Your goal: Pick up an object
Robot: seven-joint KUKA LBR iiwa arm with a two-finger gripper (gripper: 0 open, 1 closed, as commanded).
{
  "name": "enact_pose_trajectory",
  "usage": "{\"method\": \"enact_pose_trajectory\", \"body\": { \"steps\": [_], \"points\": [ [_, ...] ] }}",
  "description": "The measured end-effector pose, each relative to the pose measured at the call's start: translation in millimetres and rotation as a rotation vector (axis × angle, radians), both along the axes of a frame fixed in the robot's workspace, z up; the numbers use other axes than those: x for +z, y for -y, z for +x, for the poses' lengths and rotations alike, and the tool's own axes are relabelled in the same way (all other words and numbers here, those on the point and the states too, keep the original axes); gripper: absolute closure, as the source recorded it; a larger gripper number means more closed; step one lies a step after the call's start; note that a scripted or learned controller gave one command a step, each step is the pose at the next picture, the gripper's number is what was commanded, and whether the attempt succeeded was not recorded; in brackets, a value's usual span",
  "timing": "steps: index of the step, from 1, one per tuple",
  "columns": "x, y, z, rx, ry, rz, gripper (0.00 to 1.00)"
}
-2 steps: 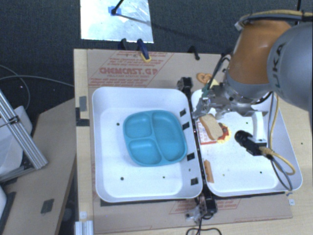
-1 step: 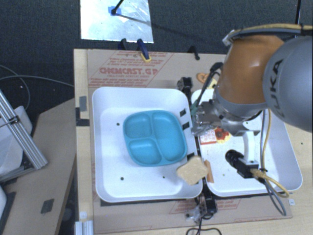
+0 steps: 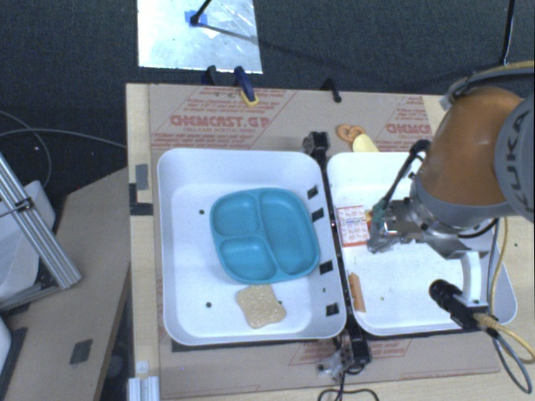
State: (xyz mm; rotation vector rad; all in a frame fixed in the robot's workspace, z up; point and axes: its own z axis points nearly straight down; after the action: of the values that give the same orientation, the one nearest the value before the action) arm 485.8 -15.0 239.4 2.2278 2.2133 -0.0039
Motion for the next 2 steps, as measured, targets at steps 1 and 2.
{"method": "enact_pose_trajectory", "body": {
  "steps": [1,2],
  "points": [
    [-40.6,-48.4,-0.1,0.013,-0.003,0.005,1.0],
    [-13.4,-140.3,32.1,0.02,0.006,0.008,1.0]
  ]
}}
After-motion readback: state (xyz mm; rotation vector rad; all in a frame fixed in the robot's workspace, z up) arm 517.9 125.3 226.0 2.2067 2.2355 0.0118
